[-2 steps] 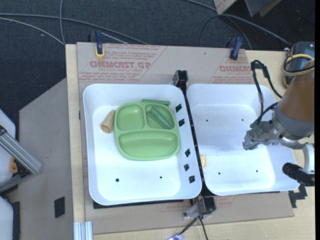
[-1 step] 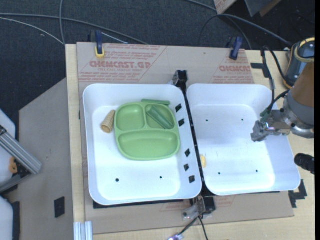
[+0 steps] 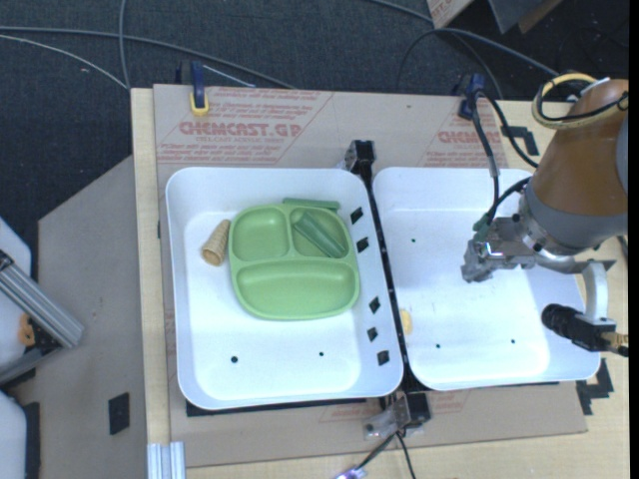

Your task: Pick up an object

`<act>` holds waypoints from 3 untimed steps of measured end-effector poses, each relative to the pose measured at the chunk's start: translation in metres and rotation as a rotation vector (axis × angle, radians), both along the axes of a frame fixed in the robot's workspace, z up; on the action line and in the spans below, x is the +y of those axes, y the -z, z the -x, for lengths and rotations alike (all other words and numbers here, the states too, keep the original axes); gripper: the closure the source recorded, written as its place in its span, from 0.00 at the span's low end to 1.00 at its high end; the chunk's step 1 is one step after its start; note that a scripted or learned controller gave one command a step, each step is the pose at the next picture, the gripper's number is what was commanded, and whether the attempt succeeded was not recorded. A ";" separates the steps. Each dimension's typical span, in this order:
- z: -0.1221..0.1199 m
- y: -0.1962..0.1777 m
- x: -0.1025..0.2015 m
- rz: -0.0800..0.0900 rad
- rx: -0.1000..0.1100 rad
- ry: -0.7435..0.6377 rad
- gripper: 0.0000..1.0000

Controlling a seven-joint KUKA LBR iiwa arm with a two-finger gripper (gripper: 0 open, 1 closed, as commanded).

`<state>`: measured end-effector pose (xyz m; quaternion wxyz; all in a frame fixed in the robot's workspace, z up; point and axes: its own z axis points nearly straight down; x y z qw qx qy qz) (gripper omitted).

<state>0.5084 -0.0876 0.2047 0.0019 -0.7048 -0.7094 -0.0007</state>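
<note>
My arm [image 3: 584, 168] comes in from the right, orange band above a grey wrist, bent downward. My hand [image 3: 483, 263] points left, hanging low. I can't make out its grip state.

Two white bins, the left bin [image 3: 190, 267] and the right bin [image 3: 439, 357], sit side by side on a cardboard sheet [image 3: 250, 118] printed with red lettering. A blue clamp [image 3: 199, 86] grips the sheet's far edge. Cables [image 3: 120, 28] trail over the dark floor [image 3: 60, 118].
</note>
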 end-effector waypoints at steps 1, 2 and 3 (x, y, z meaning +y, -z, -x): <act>-0.011 -0.012 0.060 0.001 -0.004 -0.001 1.00; -0.028 -0.006 0.113 0.002 -0.003 0.000 1.00; -0.035 -0.001 0.167 0.002 -0.002 0.000 1.00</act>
